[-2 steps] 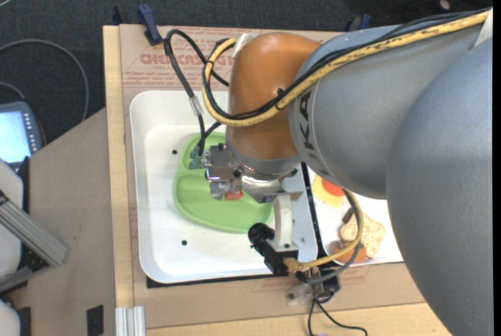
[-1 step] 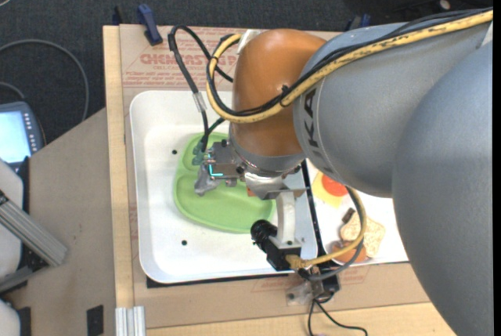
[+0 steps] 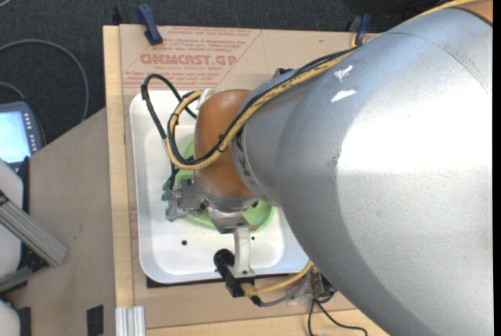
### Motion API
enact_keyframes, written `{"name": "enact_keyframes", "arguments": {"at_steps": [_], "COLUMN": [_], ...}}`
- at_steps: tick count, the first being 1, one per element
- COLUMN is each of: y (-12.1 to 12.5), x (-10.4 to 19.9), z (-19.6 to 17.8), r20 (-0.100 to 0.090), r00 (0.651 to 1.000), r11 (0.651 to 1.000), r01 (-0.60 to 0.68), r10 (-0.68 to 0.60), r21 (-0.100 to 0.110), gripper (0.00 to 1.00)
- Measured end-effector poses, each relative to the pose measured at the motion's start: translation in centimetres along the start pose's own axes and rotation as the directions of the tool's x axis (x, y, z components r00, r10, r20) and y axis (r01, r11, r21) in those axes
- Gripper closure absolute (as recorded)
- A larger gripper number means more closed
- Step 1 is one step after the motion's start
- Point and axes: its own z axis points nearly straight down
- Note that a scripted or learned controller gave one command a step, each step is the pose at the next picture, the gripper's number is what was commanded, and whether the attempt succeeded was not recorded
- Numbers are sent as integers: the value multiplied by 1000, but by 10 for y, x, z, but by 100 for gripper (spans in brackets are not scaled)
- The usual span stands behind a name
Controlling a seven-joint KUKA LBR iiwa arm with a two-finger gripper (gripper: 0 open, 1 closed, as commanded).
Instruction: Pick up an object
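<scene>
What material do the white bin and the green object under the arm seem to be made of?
White bin: probably plastic, smooth and slightly glossy, with rounded moulded corners. Green object: possibly plastic or rubber, bright lime green with an even colour; the arm covers most of it, so this is uncertain.

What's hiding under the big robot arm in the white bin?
Something bright green peeks out beneath the arm in the white bin. The arm covers most of it, so its shape stays unknown.
</scene>
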Motion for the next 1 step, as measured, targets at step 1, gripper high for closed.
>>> {"name": "enact_keyframes", "arguments": {"at_steps": [1], "y": [-1], "x": [4], "z": [-8], "r20": [-5], "r00": [1000], "r11": [1000], "r01": [8], "r10": [-8], "r21": [0], "gripper": [100]}}
